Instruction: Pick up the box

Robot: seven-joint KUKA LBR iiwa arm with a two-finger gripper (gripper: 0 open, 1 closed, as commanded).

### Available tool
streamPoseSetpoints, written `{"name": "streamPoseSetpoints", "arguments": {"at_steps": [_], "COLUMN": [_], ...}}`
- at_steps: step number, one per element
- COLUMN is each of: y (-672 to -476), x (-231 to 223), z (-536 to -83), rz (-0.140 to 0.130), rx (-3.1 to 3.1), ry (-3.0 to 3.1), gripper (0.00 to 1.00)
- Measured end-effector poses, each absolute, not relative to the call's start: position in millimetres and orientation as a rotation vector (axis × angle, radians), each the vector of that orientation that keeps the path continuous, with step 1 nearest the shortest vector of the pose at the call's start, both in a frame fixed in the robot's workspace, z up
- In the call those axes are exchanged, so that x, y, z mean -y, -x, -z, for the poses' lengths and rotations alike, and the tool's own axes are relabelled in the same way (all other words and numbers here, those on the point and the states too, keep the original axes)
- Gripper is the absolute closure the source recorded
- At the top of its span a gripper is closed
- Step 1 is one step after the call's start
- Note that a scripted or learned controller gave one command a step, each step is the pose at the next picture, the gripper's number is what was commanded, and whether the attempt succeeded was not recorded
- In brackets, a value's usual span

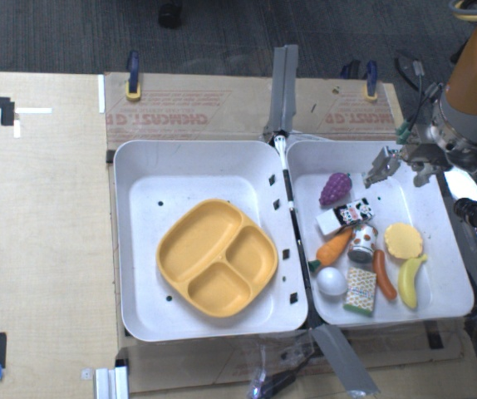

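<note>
Your hand [400, 166] hovers over right bin [450, 306] far edge, holding nothing, fingers narrowly apart. Box [361, 291] lies near bin's near edge, beside egg [331, 281].

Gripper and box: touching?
Apart. The camera view shows the gripper up near the right bin's far edge, with bare bin floor between it and the box.

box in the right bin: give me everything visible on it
The box is a small, flat rectangular carton, pale green and beige with a fine printed pattern too small to read. It looks like cardboard. It lies flat, long side running roughly front to back and slightly tilted, near the front edge of the right bin. A white egg sits against its left side, and an orange sausage lies along its upper right. The gripper is well away, near the bin's back edge.
</note>
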State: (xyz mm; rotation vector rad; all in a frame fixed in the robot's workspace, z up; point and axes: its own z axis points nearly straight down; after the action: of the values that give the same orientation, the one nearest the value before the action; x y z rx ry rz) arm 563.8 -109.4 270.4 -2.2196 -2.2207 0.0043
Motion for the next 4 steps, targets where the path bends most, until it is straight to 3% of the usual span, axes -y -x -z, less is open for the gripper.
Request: {"name": "streamPoseSetpoints", "arguments": {"at_steps": [1, 2, 3, 4], "y": [-543.7, -548.9, -508.0, -540.3], "x": [120.8, 135.4, 106.4, 57.9], "z": [-114.2, -350.5, -358.4, -233.2], "rz": [-0.004, -0.003, -0.005, -0.006], "rx": [2.257, 2.326, 2.083, 2.099], "ry": [2.182, 2.114, 2.350, 2.334], "gripper": [0.00, 0.00, 0.00, 0.00]}}
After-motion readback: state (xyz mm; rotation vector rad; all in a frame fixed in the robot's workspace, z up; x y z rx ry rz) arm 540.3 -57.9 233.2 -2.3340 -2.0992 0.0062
